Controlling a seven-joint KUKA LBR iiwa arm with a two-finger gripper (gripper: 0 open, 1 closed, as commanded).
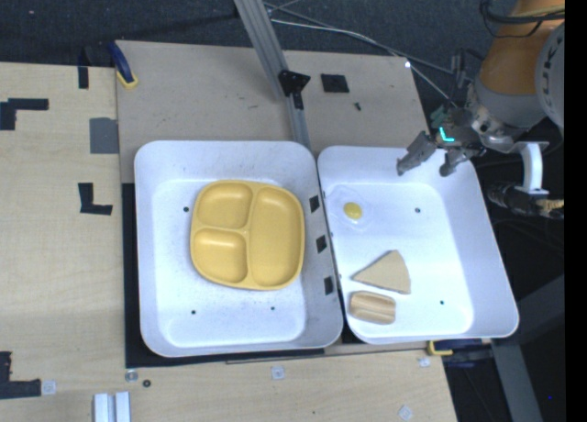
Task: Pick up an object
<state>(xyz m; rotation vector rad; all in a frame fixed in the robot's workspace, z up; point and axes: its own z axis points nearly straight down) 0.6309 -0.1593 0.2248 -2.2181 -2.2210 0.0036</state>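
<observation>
My gripper (427, 163) hangs over the far right corner of the right bin (477, 227), open, with nothing between its fingers. In that bin lie a small yellow round piece (353, 212) near the left wall, a tan wedge (385, 272) in the lower middle, and a tan bread-like roll (372, 306) just below the wedge. All three are well left of and nearer than the gripper. A yellow three-compartment plate (248, 234) rests in the left bin (156, 227).
A grey metal pole (266, 39) slants up from between the bins at the back. Cables run across the dark floor behind the bench. Black tape marks dot the wooden bench top (55, 227) at the left.
</observation>
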